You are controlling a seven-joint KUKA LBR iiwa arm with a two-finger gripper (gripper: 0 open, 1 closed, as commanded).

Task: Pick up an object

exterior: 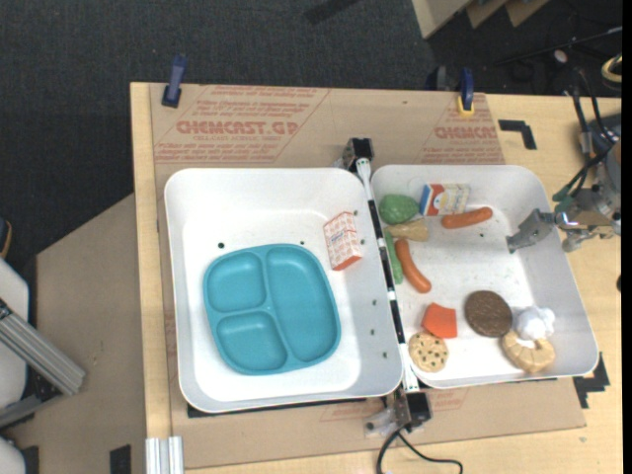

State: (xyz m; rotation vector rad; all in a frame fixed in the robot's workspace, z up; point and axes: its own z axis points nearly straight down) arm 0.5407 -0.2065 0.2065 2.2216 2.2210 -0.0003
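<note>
A glossy teal divided tray (272, 307) lies in the left bin (188, 265), with a small red-and-white carton (343, 240) beside its upper right. The right bin (568, 294) holds toy food: a green leafy piece (399, 208), two smooth sausages (412, 265), a chocolate cookie (488, 313). The end effector (528, 230) hovers over the right bin's right side; whether it is open cannot be told.

On the bench (148, 294) two bins sit side by side. The left bin (197, 205) holds a divided tray (272, 307), with a small carton (343, 240) just behind its right corner. The right bin (563, 294) holds two sausages (412, 265), cookies (429, 352) and a pastry (528, 352) along its front.
</note>
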